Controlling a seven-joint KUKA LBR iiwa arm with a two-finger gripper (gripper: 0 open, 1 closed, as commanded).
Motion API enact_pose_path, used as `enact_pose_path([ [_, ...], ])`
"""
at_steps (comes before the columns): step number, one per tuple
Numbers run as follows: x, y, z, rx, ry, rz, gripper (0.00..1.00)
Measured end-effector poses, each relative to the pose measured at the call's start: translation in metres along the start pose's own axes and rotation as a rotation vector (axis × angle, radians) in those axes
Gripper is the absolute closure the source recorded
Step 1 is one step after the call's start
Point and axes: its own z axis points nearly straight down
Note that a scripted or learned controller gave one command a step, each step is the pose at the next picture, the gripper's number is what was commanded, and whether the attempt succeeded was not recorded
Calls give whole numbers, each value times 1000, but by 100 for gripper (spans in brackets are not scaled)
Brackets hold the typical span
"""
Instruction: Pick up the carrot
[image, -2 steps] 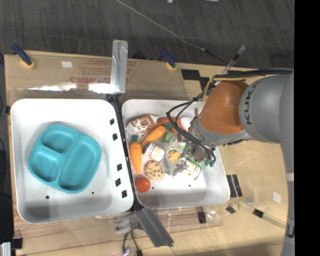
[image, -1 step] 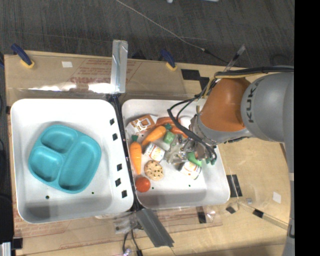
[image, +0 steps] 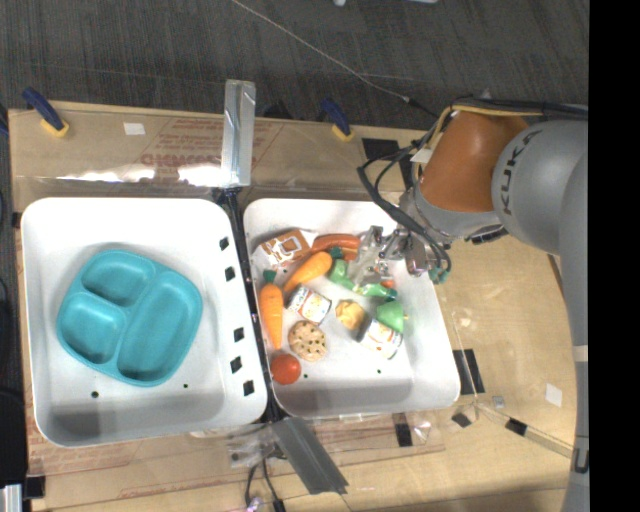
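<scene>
An orange carrot (image: 309, 269) lies aslant in the upper left part of the right bin (image: 432, 372), with a green piece at its right end. A second orange, tapered piece (image: 271, 314) lies along that bin's left wall. My gripper (image: 376, 256) hangs low over the upper middle of the right bin, just right of the carrot's green end and among green toys. Nothing shows as lifted from the bin.
The right bin also holds a red-orange sausage (image: 336, 241), a small box (image: 283, 246), a cookie (image: 309, 341), a tomato (image: 285, 369), small packets and green pieces (image: 391, 316). A teal divided plate (image: 128, 315) sits in the left bin (image: 45, 412).
</scene>
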Motion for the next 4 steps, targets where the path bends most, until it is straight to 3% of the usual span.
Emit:
enact_pose_path([
  [1, -20, 2, 13, -2, 1, 18, 100],
  [2, -39, 4, 19, -1, 0, -190, 100],
  [3, 16, 106, 3, -3, 3, -76, 100],
  [4, 26, 121, -70, -1, -1, -434, 100],
])
